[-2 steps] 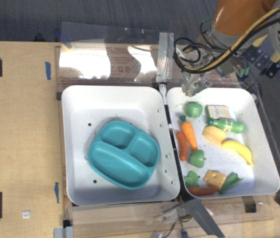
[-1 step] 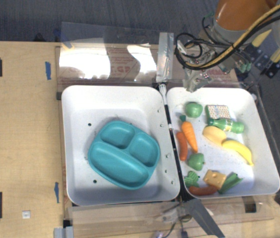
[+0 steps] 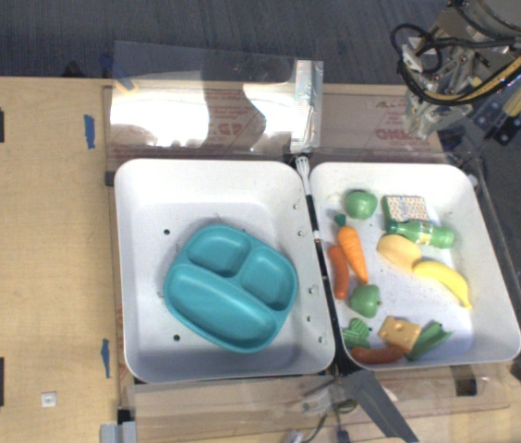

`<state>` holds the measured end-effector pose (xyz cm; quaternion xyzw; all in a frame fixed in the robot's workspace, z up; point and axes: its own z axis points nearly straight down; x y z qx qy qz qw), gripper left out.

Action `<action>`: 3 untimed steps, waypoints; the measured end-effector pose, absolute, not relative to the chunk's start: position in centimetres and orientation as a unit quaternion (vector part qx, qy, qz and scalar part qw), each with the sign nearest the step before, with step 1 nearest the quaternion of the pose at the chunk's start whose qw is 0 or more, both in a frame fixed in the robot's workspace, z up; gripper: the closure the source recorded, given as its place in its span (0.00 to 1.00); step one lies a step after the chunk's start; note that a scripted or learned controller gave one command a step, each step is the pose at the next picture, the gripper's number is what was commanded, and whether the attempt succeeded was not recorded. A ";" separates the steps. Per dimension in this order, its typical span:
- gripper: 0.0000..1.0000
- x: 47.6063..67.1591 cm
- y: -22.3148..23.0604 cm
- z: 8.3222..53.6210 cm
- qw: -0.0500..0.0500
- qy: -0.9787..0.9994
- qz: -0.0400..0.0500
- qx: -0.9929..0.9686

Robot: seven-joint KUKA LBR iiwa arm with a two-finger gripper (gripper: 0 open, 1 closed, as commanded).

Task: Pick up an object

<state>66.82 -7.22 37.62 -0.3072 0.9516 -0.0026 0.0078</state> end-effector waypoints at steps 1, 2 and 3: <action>1.00 60.6 -8.3 32.8 0.003 0.965 0.000 -0.263; 1.00 57.0 -5.5 26.7 0.001 0.975 0.001 -0.224; 1.00 58.6 -2.1 27.1 0.005 0.984 0.000 -0.176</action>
